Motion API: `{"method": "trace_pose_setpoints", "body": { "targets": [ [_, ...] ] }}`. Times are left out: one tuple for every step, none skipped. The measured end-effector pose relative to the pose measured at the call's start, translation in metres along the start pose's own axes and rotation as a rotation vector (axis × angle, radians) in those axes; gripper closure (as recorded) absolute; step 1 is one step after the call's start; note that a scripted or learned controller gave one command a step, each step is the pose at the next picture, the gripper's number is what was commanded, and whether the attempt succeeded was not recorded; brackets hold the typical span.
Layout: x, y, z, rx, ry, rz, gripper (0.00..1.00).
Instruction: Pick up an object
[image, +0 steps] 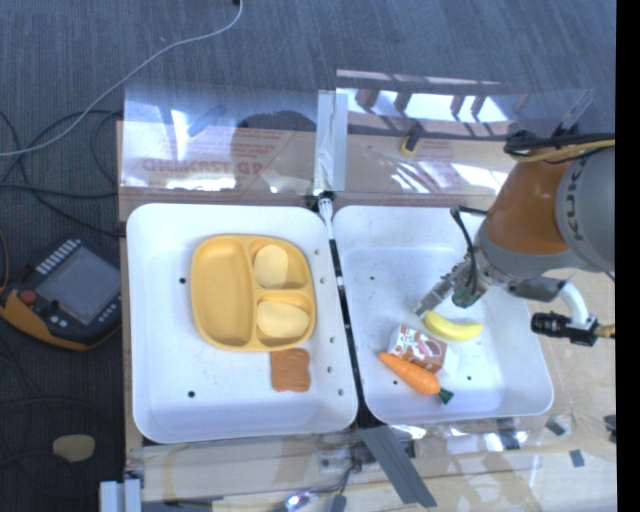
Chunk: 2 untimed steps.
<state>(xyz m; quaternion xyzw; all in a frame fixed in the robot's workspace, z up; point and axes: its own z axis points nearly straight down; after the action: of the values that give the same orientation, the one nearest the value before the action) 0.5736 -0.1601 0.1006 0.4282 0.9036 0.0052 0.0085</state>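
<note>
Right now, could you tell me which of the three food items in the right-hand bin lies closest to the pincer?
The small yellow banana: it lies just below the pincer, while the red-and-white snack packet and the orange carrot sit farther toward the bin's front.

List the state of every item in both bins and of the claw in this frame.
Yellow divided tray: flat in left bin, two pale round foods in its small compartments.
Brown patty: lying on left bin floor, just below the tray.
Banana: lying in right bin, directly under the claw.
Snack packet: flat, between banana and carrot.
Carrot: lying on its side.
Claw: low over the banana, grip unclear.
</note>
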Motion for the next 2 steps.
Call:
{"method": "trace_pose_setpoints", "body": {
  "targets": [
    [0.0066, -0.0088, -0.0758, 0.018, 0.007, 0.210, 1.00],
    [0.0066, -0.0088, -0.0757, 0.019, 0.007, 0.210, 0.00]
  ]
}}
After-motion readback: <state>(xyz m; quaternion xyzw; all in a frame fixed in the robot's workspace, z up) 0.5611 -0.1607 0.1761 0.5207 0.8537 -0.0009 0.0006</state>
